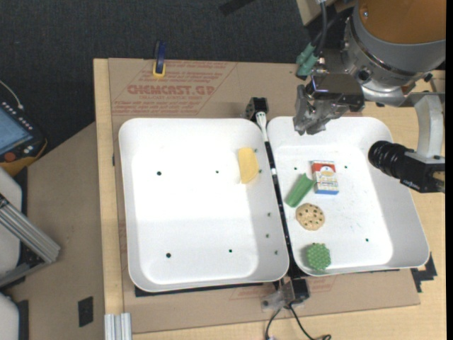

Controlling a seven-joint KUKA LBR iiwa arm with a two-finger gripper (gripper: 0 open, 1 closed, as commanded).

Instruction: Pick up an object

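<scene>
While the gripper (309, 124) hangs over the far edge of the right bin (396, 250), whether its fingers are apart or together cannot be told, and nothing shows between them. Near that bin's left wall lie a small red-and-white box (325, 176), a green stick (299, 190) just beside it, a round cracker (310, 216) and a green knobbly ball (317, 256). A yellow piece (248, 166) rests against the left bin's (141, 211) right wall.

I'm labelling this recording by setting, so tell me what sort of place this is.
Most likely a robotics lab's grasping test bench. A grey and orange arm reaches over two white bins on a cardboard-covered bench, and the bins hold small props such as a cookie and a yellow piece.
</scene>
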